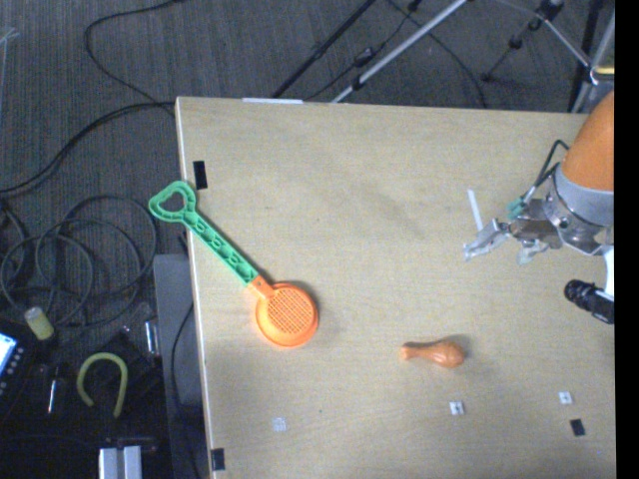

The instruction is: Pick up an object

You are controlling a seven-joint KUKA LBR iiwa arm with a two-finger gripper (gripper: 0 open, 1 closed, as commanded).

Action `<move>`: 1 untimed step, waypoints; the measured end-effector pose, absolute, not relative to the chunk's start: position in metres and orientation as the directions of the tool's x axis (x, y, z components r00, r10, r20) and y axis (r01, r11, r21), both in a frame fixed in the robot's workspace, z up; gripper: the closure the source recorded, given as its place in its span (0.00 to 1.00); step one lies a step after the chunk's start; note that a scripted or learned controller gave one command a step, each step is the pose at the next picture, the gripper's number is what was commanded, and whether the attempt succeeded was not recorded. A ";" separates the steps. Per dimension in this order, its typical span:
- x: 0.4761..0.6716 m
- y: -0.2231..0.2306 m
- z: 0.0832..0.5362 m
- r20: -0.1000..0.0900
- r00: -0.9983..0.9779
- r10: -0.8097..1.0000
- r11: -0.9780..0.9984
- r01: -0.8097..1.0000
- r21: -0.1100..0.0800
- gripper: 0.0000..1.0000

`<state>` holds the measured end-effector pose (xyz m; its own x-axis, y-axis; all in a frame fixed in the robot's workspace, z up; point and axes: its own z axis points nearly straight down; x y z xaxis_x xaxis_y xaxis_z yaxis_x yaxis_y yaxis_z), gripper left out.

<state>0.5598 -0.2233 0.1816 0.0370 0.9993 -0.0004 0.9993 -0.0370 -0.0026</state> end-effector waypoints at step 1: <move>0.604 -0.205 0.095 -0.001 0.064 0.998 -0.064 0.998 -0.003 0.00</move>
